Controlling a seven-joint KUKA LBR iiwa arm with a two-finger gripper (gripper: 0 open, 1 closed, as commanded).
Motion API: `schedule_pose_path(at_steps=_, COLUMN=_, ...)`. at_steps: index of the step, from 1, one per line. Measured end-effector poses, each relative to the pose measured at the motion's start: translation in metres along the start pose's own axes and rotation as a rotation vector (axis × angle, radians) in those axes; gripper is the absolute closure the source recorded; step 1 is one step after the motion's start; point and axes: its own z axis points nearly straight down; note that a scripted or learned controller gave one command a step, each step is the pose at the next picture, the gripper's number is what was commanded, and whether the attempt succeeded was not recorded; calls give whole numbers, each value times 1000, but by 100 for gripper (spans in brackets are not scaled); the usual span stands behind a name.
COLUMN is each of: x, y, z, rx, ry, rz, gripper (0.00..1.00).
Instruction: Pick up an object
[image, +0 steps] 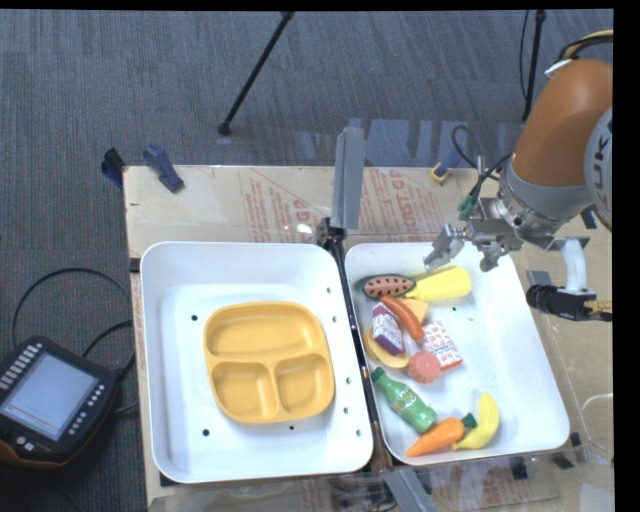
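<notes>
Camera view. End effector: fingers spread wide, holding nothing, over the right bin far edge, just above a yellow corn cob. Crowded beside it: sausage, green bottle, carrot, banana. Left bin: yellow divided tray. Worktop: cardboard-covered.

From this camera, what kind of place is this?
Probably a robotics lab cell: a gripper over two white bins, toy food like a carrot, a teach pendant on grey carpet.
</notes>
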Motion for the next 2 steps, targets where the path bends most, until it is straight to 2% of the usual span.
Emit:
schedule_pose_path(at_steps=1, x=1, y=-105, z=50, rx=4, ry=1, rz=-35, gripper=0)
schedule_pose_path(at_steps=2, x=-102, y=-110, z=157, rx=5, ry=6, rz=-102, gripper=0)
